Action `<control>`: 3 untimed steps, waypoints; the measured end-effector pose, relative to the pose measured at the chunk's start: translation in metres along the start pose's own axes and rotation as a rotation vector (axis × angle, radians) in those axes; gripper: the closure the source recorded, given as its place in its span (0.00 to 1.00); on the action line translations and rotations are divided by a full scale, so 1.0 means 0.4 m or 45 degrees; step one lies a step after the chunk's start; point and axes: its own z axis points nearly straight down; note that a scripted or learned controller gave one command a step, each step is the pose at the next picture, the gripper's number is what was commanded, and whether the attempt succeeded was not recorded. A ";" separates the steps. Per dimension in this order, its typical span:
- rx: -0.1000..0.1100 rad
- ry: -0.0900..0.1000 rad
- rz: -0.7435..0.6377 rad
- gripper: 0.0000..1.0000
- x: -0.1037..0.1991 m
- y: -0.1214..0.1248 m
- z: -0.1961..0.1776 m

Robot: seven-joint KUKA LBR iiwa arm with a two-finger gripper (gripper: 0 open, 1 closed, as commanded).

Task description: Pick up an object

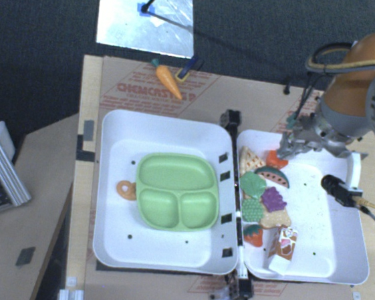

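Note:
The right bin (pixel 337 254) holds several toy foods along its left side: a pizza slice (pixel 250 161), a watermelon slice (pixel 273 176), a green leafy piece (pixel 252 185), purple grapes (pixel 273 199), a tan cookie (pixel 276 219), a red piece (pixel 253 235) and a small carton (pixel 284 248). My gripper (pixel 287 150) hangs low at the bin's back left, right over an orange-red piece (pixel 277 161) that it partly hides. The gripper is apart from the other foods.
The left bin (pixel 118 172) carries a green divided plate (pixel 174 191) and a small brown ring (pixel 126 190) beside it. A toy carrot (pixel 168 81) lies on the cardboard behind the bins. A black fitting with a cable (pixel 338 188) sticks out over the right bin's right half.

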 end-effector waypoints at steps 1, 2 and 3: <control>0.002 0.000 0.002 1.00 0.006 0.064 -0.014; 0.006 0.000 0.008 1.00 0.014 0.014 -0.026; 0.004 -0.001 0.003 1.00 0.040 0.039 -0.022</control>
